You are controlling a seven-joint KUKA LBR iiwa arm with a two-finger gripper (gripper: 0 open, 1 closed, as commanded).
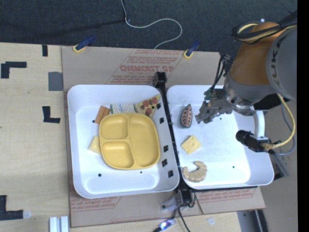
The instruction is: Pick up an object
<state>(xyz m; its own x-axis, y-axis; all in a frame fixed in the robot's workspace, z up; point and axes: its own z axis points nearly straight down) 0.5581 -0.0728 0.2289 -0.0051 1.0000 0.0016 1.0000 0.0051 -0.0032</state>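
Note:
In the right bin (241, 170) lie a watermelon slice (187, 115), a yellow cheese wedge (190, 144) and a tan croissant (195, 171). My gripper (204, 117) hangs over the right bin's upper middle, just right of the watermelon slice, fingers pointing down and left. Nothing shows between the fingers. The left bin (84, 178) holds a yellow divided plate (129, 140), with a pizza slice (148, 104), an orange-brown stick (102, 114) and a patterned piece (122, 108) behind it.
A pale yellow piece (94, 144) pokes out from under the plate's left side. A black divider (165, 124) runs between the bins. The arm's grey body and orange band (253, 57) fill the upper right. A white cable (154, 25) loops on the dark cloth behind.

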